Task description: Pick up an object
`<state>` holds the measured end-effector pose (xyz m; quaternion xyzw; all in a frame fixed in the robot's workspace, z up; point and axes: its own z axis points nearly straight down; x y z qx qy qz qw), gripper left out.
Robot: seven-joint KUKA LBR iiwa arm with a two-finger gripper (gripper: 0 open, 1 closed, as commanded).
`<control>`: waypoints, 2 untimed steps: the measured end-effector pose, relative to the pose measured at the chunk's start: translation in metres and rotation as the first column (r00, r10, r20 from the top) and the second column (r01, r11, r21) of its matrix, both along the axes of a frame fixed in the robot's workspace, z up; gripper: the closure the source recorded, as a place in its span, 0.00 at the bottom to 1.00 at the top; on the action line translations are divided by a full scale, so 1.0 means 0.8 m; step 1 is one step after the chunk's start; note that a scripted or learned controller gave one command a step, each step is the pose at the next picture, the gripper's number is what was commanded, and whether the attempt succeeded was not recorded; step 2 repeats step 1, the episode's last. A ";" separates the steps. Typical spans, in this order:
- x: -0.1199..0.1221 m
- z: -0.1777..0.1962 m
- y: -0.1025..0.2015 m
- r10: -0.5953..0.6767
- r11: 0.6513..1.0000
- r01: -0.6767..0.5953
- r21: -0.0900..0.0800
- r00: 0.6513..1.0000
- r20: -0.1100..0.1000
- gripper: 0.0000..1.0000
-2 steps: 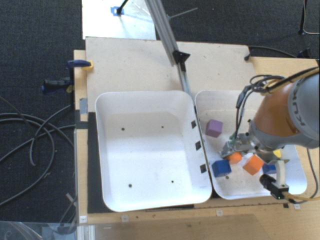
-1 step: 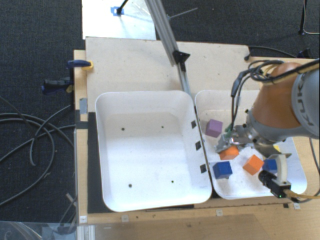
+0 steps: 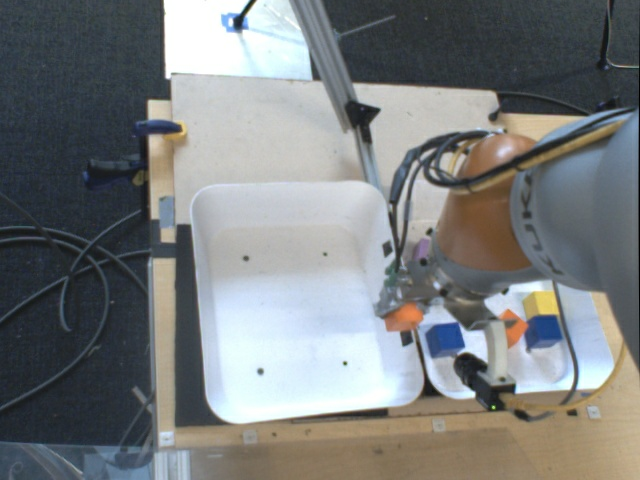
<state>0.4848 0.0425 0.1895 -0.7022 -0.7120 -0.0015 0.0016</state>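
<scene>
My gripper [image 3: 398, 318] hangs over the rim between the two bins, below the orange wrist band. A small orange object [image 3: 404, 316] sits between its dark fingers, and the gripper is shut on it. The object appears to be just above the right edge of the left bin [image 3: 300, 208]. In the right bin [image 3: 590, 353] lie a blue block [image 3: 444, 340], a second blue block [image 3: 543, 333], a yellow block [image 3: 541, 303] and an orange piece [image 3: 513, 328]. The arm hides much of the right bin.
A purple and green item [image 3: 425, 253] peeks out beside the wrist. A metal rod [image 3: 335, 63] slants down from the top to the left bin's back right corner. A blue and yellow clamp [image 3: 140, 148] grips the bench's left edge. Cables [image 3: 60, 278] lie on the floor at left.
</scene>
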 end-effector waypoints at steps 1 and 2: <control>0.054 0.081 0.025 -0.004 1.000 0.004 -0.003 1.000 0.010 1.00; 0.054 0.081 0.025 -0.004 1.000 0.004 -0.003 1.000 0.010 1.00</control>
